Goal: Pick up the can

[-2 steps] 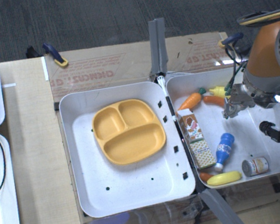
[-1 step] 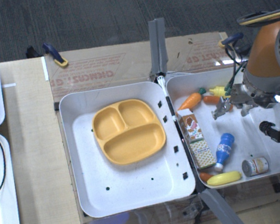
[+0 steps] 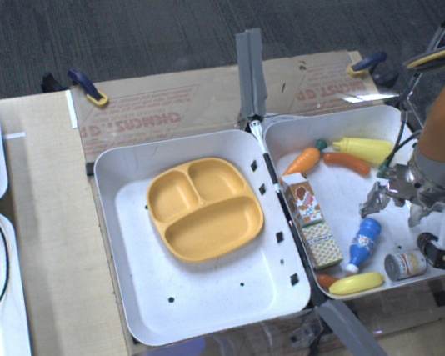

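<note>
Wooden surface (image 3: 56,243), two white bins. Can (image 3: 404,264) lay on its side at 5 o'clock in the right bin (image 3: 340,121). Tool (image 3: 382,198) hung at its 11 o'clock; grip state unreadable. Risk: can rolling, blue bottle (image 3: 362,244) crowding close.

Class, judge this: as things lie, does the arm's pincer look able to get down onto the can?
Probably yes. The can lies on its side with open bin floor around it; the blue bottle and yellow item lie apart. The pincer hovers nearby.
</note>
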Available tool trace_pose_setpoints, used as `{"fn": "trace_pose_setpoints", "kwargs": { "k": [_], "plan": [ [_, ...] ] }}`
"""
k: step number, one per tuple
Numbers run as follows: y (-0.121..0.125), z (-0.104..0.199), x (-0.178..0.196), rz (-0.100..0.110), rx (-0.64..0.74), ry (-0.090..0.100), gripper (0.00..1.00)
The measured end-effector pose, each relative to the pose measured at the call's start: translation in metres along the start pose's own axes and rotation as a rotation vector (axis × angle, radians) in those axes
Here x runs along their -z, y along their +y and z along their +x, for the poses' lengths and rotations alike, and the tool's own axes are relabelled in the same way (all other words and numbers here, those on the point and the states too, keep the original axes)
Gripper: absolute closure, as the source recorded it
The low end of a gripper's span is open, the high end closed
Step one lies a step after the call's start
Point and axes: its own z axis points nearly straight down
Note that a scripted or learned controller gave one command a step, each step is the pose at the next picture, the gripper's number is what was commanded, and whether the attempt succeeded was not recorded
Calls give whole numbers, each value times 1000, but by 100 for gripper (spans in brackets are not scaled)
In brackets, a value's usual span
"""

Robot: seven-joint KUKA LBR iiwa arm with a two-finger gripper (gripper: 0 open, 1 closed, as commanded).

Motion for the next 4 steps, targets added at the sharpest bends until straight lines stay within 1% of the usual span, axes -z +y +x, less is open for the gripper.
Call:
{"fn": "trace_pose_setpoints", "kwargs": {
  "k": [1,2,3,4],
  "plan": [
    [-43,64,0,-3,120,-2,0],
    [18,40,1,-3,138,-2,0],
    [103,31,1,-4,47,-2,0],
    [45,0,43,-4,375,-2,0]
  ]
}}
